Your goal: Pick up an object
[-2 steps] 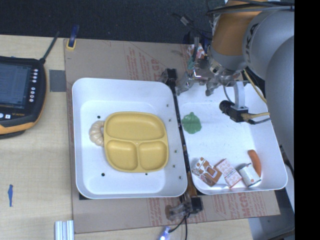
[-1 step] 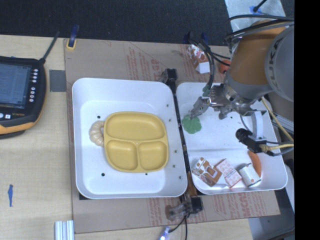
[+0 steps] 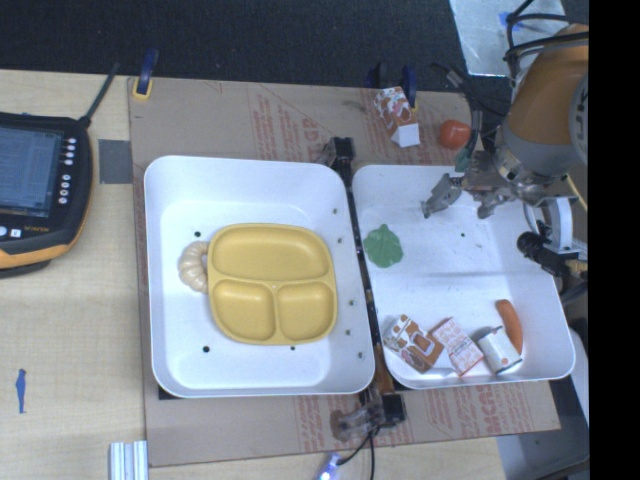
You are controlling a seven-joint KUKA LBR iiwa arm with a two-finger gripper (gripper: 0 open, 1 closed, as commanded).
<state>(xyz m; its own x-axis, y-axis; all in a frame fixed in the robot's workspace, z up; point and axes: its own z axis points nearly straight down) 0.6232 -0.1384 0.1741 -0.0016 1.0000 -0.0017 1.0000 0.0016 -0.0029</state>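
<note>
Gripper hangs with fingers spread wide, holding nothing, near the right bin's far edge. Closest pick looks like the green lump, sitting off toward the bin's left wall.

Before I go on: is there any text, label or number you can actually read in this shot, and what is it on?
No text is legible.
Cardboard mat: faint red print, too blurred to read.
Small cartons in the right bin: red-and-white print, too small.
Carton behind the bins: same.
Pendant screen: blurred.
</note>
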